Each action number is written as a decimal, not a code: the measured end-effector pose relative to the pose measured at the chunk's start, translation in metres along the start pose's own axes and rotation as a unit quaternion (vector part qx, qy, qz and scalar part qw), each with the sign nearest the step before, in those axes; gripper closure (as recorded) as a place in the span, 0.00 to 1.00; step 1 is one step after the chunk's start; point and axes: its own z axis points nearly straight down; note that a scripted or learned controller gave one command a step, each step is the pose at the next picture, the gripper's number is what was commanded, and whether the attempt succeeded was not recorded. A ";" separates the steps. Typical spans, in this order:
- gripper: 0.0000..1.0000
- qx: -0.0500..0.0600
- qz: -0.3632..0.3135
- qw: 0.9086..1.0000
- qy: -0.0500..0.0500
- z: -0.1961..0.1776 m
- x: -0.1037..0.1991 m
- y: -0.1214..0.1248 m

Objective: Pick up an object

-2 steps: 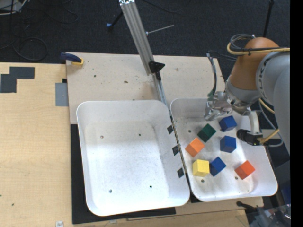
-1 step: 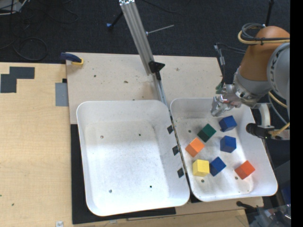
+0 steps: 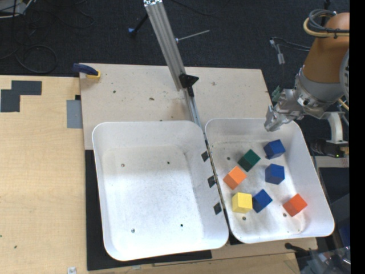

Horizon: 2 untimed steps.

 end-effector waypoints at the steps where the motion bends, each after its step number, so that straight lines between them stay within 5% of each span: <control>1: 1.00 0.001 0.000 1.000 0.000 -0.018 -0.001 0.000; 2: 1.00 0.003 -0.002 1.000 0.001 -0.023 0.041 -0.020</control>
